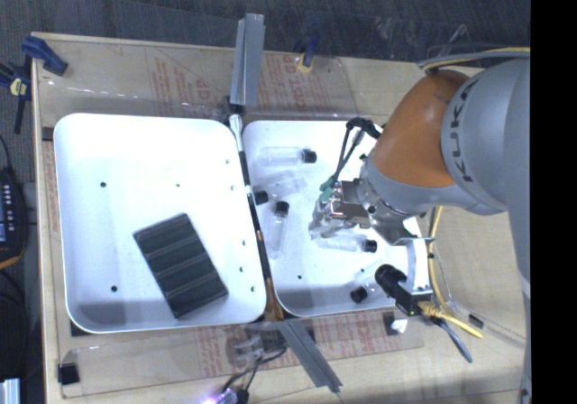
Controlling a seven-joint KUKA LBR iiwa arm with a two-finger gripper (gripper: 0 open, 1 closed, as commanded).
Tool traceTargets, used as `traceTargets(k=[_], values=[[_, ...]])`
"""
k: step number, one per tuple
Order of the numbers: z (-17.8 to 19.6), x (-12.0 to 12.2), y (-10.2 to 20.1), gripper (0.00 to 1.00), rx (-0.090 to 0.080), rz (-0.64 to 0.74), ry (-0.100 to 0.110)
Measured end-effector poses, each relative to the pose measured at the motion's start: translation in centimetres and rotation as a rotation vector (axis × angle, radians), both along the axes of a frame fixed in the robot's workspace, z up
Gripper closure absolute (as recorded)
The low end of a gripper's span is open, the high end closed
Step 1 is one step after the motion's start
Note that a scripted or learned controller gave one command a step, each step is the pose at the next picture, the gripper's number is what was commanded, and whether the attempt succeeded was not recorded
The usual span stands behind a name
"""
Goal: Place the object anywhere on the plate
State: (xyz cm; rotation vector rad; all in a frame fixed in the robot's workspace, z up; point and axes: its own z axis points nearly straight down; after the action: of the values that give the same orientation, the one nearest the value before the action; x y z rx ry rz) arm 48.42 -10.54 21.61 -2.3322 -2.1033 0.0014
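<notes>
Plate [180, 264] (tilted) near bin's [63, 213] front edge.

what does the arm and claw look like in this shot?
The arm is a thick grey casing with a wide orange band above the wrist and dark "KUKA" lettering on the grey part. Thin dark cables loop from the wrist area toward the claw, which is a small metallic, partly see-through assembly with a green spot near it. A black knob-like part sits below the wrist.

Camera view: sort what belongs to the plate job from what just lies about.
Job:
dark ribbed rectangular plate, left bin
clear plastic vials with black caps, right bin
gripper, above them

Lying about:
blue clamp
grey metal bar
</notes>
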Motion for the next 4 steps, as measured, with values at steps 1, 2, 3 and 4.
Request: traceTargets(k=[1, 2, 3, 4], values=[[-2.6, 1.3, 7.0, 1.0, 0.002, -0.119, 0.006], [2.4, 11.8, 12.1, 1.0, 0.0, -0.397, 0.003], [-2.6, 17.1, 18.2, 1.0, -0.002, -0.521, 0.005], [-9.4, 17.1, 21.3, 1.0, -0.001, -0.381, 0.007]])
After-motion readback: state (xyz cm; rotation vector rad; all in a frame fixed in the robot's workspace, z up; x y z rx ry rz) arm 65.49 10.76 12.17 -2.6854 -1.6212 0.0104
